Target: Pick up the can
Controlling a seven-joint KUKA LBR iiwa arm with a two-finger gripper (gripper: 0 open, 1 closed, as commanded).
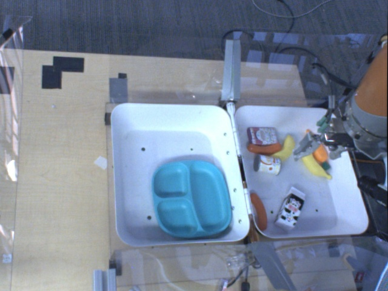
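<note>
The can point(262, 136), short with a red and white label, lies at the upper left of the right bin point(339, 226). A red sausage point(267, 148) touches its lower side. My gripper point(319, 147) hangs over the right part of the same bin, well to the right of the can. It is open, its grey fingers point(303, 145) spread on either side of a small orange piece point(321, 155) that rests on a yellow fruit point(318, 166). Nothing is gripped.
A banana point(287, 147) and a small white cylinder point(268, 165) lie between the can and the gripper. A milk carton point(291, 208) and a second sausage point(259, 211) sit near the front. The left bin point(130, 162) holds a blue divided plate point(191, 197).
</note>
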